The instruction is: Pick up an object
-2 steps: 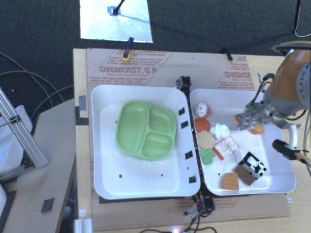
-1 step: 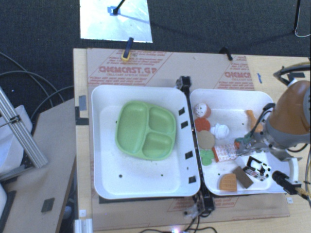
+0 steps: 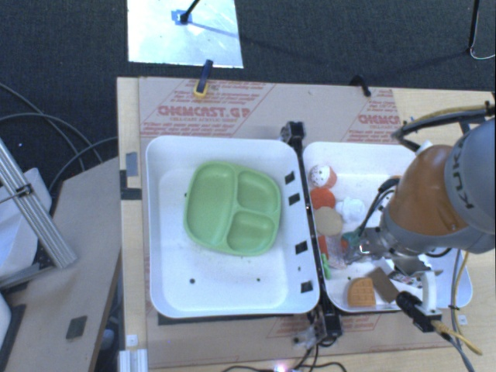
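The right bin (image 3: 364, 161) holds several small objects along its left side. At the back lies an orange and white toy (image 3: 321, 178), with an orange piece (image 3: 322, 198) and a white lump (image 3: 351, 208) just in front of it. A beige round object (image 3: 328, 222) sits above thin red and green items (image 3: 322, 251). Near the front wall lie a tan waffle-like biscuit (image 3: 360, 291) and a brown block (image 3: 384, 284). My gripper (image 3: 366, 246) hangs low in the bin's middle, right of the beige object and above the biscuit. The arm's wrist hides its tips.
The left bin (image 3: 167, 285) holds a green divided plate (image 3: 232, 208). A black divider with clips (image 3: 304, 223) runs between the bins. The arm's orange band (image 3: 426, 196) covers the right bin's right half. Cables (image 3: 457, 339) trail at the front right.
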`<state>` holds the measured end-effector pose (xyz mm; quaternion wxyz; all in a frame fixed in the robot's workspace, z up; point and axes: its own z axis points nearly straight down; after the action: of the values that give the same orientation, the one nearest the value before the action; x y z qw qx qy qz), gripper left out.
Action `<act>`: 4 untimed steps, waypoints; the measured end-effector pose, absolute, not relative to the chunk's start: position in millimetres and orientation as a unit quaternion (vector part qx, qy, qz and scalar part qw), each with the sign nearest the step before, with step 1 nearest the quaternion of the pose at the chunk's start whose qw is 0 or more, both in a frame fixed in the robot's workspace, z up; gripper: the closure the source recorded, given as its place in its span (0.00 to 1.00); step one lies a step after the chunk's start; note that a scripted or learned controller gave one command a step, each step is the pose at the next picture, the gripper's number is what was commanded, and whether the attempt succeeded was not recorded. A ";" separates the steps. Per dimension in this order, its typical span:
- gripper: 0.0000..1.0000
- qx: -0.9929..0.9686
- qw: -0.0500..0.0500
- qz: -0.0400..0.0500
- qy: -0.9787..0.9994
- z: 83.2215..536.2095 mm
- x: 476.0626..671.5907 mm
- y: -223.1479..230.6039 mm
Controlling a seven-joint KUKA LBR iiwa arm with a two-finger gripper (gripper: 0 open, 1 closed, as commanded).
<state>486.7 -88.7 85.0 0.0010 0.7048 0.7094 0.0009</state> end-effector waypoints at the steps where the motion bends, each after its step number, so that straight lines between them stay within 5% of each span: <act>1: 0.00 0.709 0.008 -0.002 0.705 86.0 487.0 -100.0; 2: 0.00 0.706 0.003 0.000 0.708 84.9 507.9 -86.5; 3: 0.00 0.707 -0.001 0.001 0.708 157.2 527.0 -19.3; 4: 0.00 0.711 0.004 -0.001 0.703 187.0 485.1 -137.0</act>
<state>485.1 -137.0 187.0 0.0038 0.7111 0.7031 -0.0010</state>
